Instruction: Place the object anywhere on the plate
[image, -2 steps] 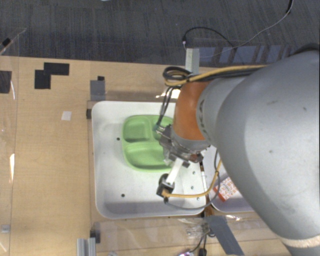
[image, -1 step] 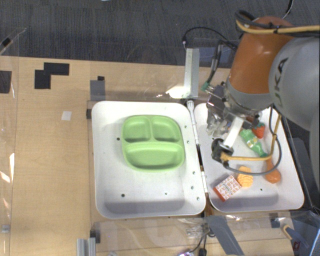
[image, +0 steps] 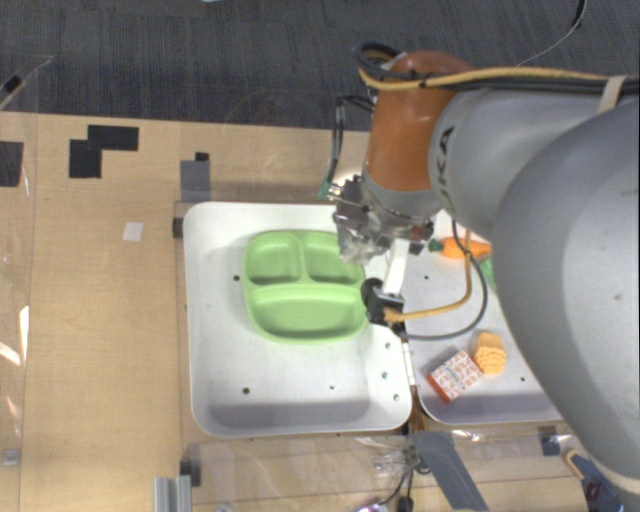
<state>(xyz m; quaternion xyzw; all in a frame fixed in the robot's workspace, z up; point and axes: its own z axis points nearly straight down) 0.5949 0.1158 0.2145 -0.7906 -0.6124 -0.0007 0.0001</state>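
Observation:
A green divided plate (image: 300, 290) lies in the left white bin (image: 215, 330). My gripper (image: 357, 246) hangs over the plate's far right corner, at the edge of its upper right compartment. The wrist and its orange band (image: 405, 130) cover what is below the gripper. In the right bin (image: 500, 400) lie an orange carrot-shaped piece (image: 456, 249), a small patterned box (image: 456, 375) and an orange ridged round piece (image: 490, 352).
The big grey arm covers much of the right bin. A yellow cable (image: 440, 310) loops down from the wrist over the rim between the two bins. The wooden bench (image: 90, 300) stretches to the left.

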